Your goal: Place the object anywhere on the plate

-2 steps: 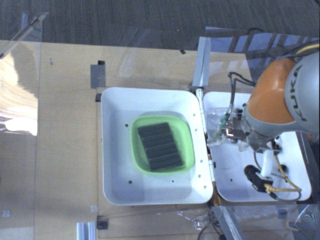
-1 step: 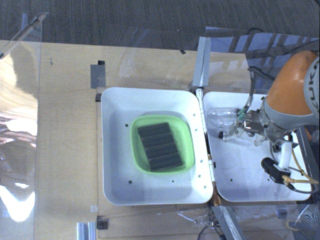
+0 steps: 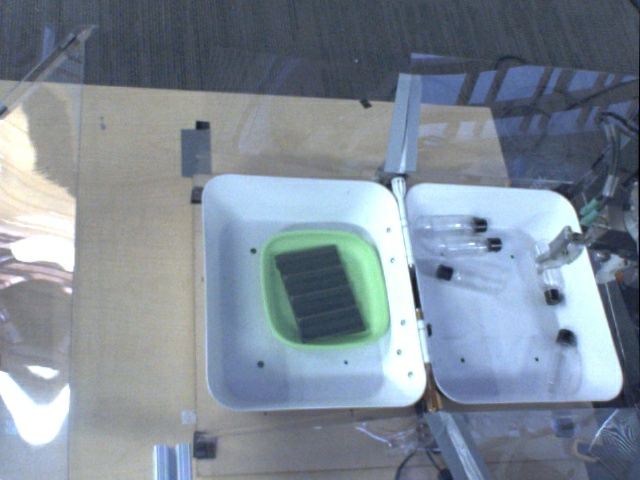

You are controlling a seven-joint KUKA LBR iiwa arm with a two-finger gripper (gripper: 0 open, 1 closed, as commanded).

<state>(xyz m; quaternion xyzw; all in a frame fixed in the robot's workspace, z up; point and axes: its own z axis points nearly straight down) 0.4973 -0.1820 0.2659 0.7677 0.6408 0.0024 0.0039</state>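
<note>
**Nothing lifted yet: the vials lie in my bin, the plate waits far to my left**

Farthest to my left sits the green plate, square with rounded corners, in the left white bin. A dark ribbed block already lies slantwise across its middle, leaving a bare green margin all round. Whatever I bring will have to land on that margin or on the block itself.

Nearer to me, across the seam between the bins, is the right white bin. Several clear vials with black caps lie there: two close together in the far left part, one just this side of them, and one near the front right corner. They are transparent and hard to make out against the white floor. One of these I take to be the object.

My gripper hangs over the right edge of that bin, pale and blurred; how my jaws stand I cannot tell, and I see nothing between them. A small black-capped piece lies just below me.

So I judge this the picking step, with the placing not begun. The next move calls for settling squarely over one vial, closing across its body rather than its cap, then carrying it left across the seam.

No brand, label or writing is legible anywhere.
</note>
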